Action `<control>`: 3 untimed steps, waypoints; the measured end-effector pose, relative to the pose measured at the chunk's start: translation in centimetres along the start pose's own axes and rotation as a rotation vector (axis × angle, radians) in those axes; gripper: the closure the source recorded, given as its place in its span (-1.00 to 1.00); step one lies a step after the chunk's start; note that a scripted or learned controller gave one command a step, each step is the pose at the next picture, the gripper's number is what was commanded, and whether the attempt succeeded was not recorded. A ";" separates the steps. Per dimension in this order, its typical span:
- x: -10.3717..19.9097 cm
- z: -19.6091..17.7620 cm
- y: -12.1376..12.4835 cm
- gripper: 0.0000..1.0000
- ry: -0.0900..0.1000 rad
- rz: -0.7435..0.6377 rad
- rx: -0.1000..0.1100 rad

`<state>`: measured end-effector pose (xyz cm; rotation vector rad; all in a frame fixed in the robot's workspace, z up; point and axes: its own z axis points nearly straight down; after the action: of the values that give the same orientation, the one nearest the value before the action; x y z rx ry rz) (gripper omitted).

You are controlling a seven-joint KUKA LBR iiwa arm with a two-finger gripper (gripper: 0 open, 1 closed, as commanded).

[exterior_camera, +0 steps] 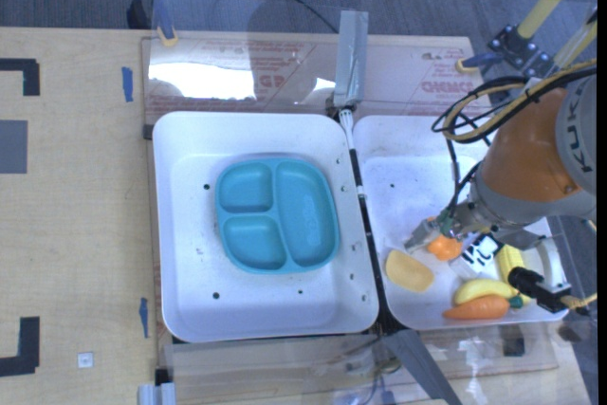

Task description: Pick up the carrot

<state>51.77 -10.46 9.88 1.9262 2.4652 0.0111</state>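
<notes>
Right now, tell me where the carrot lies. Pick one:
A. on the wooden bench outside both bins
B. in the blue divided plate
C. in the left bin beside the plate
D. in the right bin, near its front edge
D: the carrot lies in the right bin near its front edge, just below a banana.

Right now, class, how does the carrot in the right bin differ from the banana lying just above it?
The carrot is orange with a green tip at one end; the banana is plain yellow. The carrot lies nearer the bin's front rim, the banana just behind it. Both are small, long toy foods lying flat, side by side and roughly parallel.
</notes>
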 end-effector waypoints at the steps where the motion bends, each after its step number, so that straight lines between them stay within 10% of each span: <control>1: 3.1 -9.0 7.2 1.00 0.005 0.077 0.003; 2: 2.9 -8.5 6.8 -1.00 0.005 0.082 0.014; 3: 5.6 -8.5 5.5 -1.00 0.010 -0.168 0.016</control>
<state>55.60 -3.65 18.47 1.7211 2.6325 -0.0012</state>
